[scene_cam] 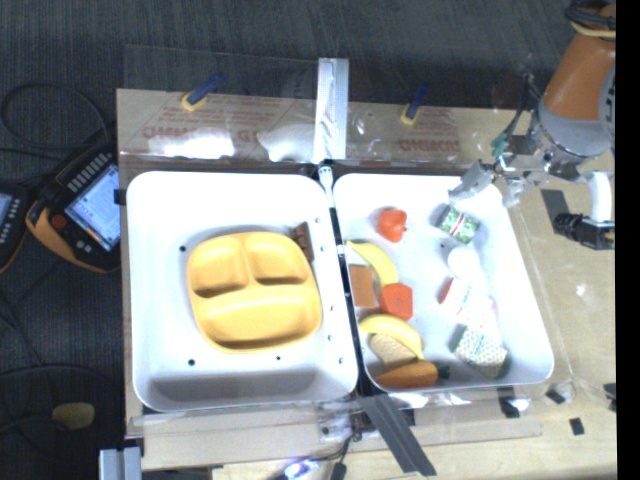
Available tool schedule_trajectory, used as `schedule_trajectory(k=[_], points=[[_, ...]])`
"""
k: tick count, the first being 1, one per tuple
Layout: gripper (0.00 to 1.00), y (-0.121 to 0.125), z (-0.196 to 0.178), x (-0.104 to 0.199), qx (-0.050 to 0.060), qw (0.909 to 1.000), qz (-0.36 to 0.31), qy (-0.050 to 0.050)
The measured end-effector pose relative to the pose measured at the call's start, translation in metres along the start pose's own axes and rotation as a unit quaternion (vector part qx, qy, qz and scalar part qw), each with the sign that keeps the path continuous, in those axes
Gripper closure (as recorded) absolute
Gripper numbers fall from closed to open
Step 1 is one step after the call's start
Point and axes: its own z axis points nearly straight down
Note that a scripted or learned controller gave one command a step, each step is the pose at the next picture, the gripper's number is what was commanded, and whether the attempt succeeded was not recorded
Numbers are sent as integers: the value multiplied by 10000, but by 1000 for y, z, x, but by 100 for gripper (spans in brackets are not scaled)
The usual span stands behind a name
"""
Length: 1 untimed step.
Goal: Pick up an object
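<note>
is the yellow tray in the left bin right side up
Yes. The yellow tray lies flat in the left bin, its three compartments facing up.

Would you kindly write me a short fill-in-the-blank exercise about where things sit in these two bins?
1. The yellow compartment tray lies in the ____ bin.
2. The small red tomato-like toy lies in the ____ bin.
3. The gripper hovers over the right bin's ____ right corner, near the green-and-white can.
4. The arm's band above the wrist is ____.

Missing words: left; right; upper; orange
</note>
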Motion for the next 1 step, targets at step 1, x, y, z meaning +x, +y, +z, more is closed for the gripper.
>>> schedule_trajectory(k=[1], points=[[0,29,110,-9,36,9991,418,47]])
